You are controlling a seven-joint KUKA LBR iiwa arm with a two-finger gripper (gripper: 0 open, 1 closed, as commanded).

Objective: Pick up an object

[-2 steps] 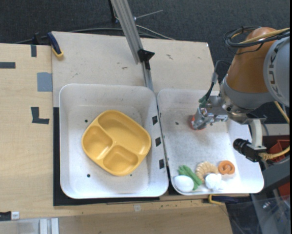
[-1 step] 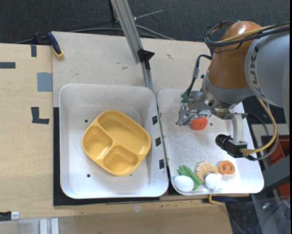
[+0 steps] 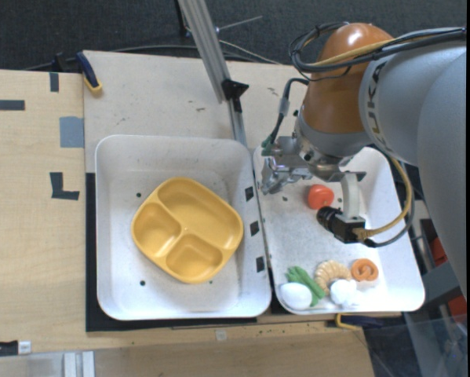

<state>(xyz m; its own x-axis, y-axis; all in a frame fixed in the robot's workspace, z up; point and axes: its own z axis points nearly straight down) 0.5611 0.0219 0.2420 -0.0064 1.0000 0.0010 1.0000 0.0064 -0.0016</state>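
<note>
A grey robot arm with an orange band reaches in from the right over two shallow white bins set side by side on a bench. The left bin [image 3: 109, 210] carries a yellow divided plate [image 3: 187, 228] near its middle, with three compartments. The right bin [image 3: 403, 289] carries the small things. A red tomato-like ball [image 3: 321, 195] lies in the bin's upper half, toward the middle. Along the near edge sits a cluster: a white egg [image 3: 296, 294] at the near left corner, a green leafy piece [image 3: 304, 280] touching it, a pale ridged shrimp-like piece [image 3: 330, 272], another white lump [image 3: 344, 291], and an orange ring [image 3: 365, 270].

The gripper [image 3: 275, 176] hangs low by the right bin's upper left edge, close to the wall shared with the left bin. Nothing shows between its fingers; whether they are spread or closed cannot be told from this angle.

The red ball is the nearest thing, lying just to the right of the gripper and slightly nearer the bin's near edge. Being round, it has no long axis to align with. The cluster lies well apart, toward the near edge.
</note>
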